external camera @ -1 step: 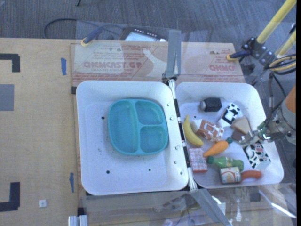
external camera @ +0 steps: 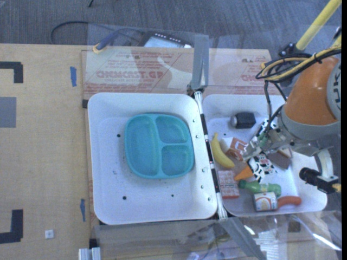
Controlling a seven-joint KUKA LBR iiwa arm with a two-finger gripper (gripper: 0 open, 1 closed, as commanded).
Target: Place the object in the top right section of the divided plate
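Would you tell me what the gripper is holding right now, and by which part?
It cannot be told: the gripper sits low among the toys in the right bin.

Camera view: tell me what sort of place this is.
Probably a robotics lab test bench: two shallow white plastic bins on a taped plywood board, a grey arm with an orange band, and cables across grey carpet.

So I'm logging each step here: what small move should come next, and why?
Probably lower a little and close on one toy. The gripper hangs over the pile in the right bin, I can't see anything between its fingers, and the blue divided plate holds nothing.
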